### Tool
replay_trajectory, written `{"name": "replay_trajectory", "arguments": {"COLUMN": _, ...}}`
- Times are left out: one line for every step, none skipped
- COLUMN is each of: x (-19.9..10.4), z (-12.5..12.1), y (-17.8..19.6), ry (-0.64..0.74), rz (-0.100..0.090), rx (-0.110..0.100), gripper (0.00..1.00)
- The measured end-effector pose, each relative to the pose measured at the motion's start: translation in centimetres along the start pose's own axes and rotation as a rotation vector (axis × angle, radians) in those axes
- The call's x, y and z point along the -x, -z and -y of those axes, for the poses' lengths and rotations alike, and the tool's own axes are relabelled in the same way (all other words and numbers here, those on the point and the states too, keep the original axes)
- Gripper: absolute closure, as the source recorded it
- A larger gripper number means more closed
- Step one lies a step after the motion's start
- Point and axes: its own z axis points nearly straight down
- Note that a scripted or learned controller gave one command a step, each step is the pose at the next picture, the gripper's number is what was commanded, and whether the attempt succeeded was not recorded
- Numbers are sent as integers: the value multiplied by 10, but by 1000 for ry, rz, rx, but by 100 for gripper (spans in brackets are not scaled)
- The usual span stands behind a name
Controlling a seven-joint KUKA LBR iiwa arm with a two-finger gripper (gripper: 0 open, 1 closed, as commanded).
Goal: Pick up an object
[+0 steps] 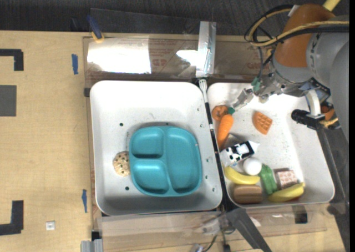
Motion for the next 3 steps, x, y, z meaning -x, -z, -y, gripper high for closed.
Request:
{"name": "replay_trajectory", "arguments": {"x": 8, "z": 79, "y": -20, "ry": 45, "rz": -6, "rx": -10, "gripper": 0}}
{"name": "replay_trajectory", "arguments": {"x": 7, "z": 75, "y": -8, "ry": 48, "rz": -3, "rx": -2, "gripper": 100}}
{"name": "replay_trajectory", "arguments": {"x": -62, "z": 45, "y": 85, "ry": -24, "rz": -6, "rx": 1, "gripper": 100}}
